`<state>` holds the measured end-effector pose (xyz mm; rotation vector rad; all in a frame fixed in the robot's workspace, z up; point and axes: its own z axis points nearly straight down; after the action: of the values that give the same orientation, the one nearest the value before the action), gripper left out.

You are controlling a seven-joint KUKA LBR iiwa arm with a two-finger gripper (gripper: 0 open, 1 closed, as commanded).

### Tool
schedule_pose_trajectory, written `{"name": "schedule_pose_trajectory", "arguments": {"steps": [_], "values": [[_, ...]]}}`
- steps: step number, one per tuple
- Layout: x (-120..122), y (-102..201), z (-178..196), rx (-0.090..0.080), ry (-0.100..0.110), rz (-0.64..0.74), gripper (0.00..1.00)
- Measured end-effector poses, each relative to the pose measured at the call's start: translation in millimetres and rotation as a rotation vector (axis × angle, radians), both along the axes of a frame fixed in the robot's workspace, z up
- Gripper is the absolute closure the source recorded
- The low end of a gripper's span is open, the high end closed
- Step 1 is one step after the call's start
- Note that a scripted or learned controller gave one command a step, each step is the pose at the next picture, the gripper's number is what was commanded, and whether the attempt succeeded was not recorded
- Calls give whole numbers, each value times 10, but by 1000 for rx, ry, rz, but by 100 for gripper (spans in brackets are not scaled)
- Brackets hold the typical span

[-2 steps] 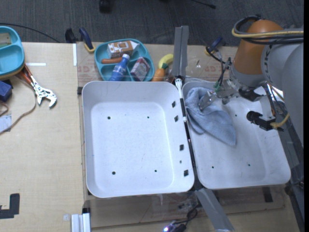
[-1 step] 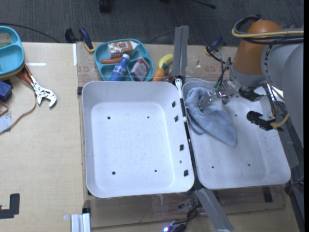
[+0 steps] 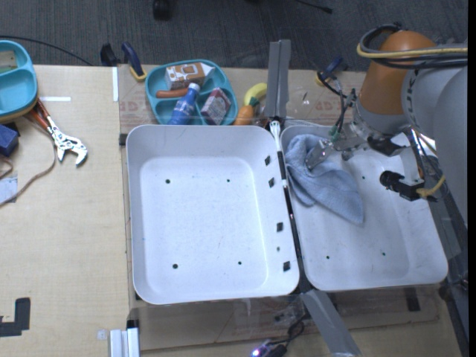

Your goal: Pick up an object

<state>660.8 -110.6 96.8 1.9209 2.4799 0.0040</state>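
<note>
My gripper (image 3: 324,157) sits at the cloth's (image 3: 327,183) upper edge in the right bin (image 3: 387,262), right of frame centre; I cannot tell its state. The cloth looks soft, light and floppy, so a bunched fold seems the best hold.

Crumpled blue-grey cloth (image 3: 327,183), soft and rumpled, lying in the right bin (image 3: 387,259). Bunched high toward the bin's far left corner, against the wall shared with the left bin. Trails down and rightward into a flatter, tapering flap spread over the white floor near the bin's middle.
</note>
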Motion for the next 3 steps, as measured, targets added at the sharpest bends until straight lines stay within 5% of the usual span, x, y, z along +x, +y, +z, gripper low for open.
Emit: {"name": "schedule_pose_trajectory", "arguments": {"steps": [1, 2, 3], "values": [[8, -2, 103, 0, -3, -1, 100], [-17, 554, 951, -1, 5, -137, 100], [-36, 476, 1367, -1, 7, -379, 100]]}}
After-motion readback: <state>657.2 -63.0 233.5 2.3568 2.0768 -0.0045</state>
